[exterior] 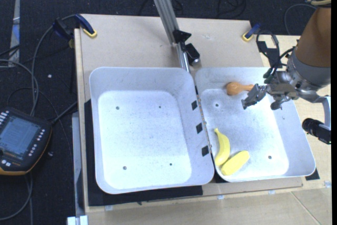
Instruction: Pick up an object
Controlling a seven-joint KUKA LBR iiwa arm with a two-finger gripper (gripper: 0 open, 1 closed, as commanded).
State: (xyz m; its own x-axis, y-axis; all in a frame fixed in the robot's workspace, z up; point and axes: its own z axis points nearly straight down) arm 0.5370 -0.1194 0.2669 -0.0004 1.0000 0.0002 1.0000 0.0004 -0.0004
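Camera view, looking down at a slant. We see the tan wooden worktop (131, 42) carrying two shallow white plastic bins side by side: the left bin (142, 129) and the right bin (287, 160).

The grey arm with an orange band (316, 45) reaches in from 3 o'clock. Its two-finger gripper (261, 96) hangs over the upper part of the right bin. The two dark fingers are spread apart, with nothing between them, so we record it as open.

Objects in the right bin:
- A small orange object with a round head and a tapering handle (238, 87) lies near the bin's 11 o'clock corner, just beside the gripper at its 10 o'clock. We cannot tell whether they touch.
- A curved yellow banana (223, 146) lies toward the bin's 7 o'clock side, close to the left wall.
- A yellow oval object (235, 163) lies touching the banana at the banana's 5 o'clock, well apart from the gripper.

A slanted grey metal pole (164, 2) runs up from between the bins toward 12 o'clock. A black and orange handheld pendant (21, 139) sits on the floor at 9 o'clock.
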